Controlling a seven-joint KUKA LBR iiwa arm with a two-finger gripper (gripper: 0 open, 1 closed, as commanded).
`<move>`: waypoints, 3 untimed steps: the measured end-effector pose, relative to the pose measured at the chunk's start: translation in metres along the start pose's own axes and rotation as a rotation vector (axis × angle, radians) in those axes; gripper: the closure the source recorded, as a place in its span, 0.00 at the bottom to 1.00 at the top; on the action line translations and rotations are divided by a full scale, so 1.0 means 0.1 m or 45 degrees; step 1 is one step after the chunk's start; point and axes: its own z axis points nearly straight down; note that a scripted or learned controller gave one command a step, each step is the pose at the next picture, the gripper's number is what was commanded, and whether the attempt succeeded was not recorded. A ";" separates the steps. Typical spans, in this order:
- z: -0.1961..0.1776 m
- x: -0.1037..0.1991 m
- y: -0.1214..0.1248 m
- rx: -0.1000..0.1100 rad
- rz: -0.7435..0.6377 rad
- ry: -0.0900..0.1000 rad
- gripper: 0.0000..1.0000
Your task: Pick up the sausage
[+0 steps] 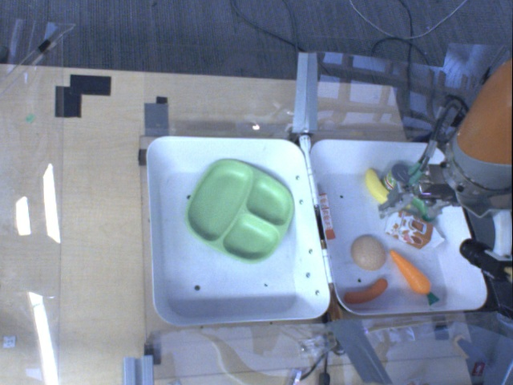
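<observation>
The sausage [365, 292] is a short reddish-brown link lying near the front edge of the right bin [345, 175]. My gripper [405, 191] hovers over the back right part of that bin, well behind the sausage and apart from it. It sits beside a yellow banana [374, 185] and just above a printed snack packet [409, 231]. I see nothing held between its fingers.
A beige round bun [368, 253] lies just behind the sausage, and an orange carrot [411, 273] lies to its right. The left bin [172, 295] holds a green divided plate [240, 208]. The grey arm with its orange band [490, 119] enters from the right.
</observation>
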 end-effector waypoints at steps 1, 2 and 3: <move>1.23 0.20 -0.32 0.002 0.158 0.000 0.00; 1.55 0.09 -0.29 -0.011 -0.115 0.001 0.00; 1.55 0.14 -0.26 -0.022 -0.359 -0.008 0.00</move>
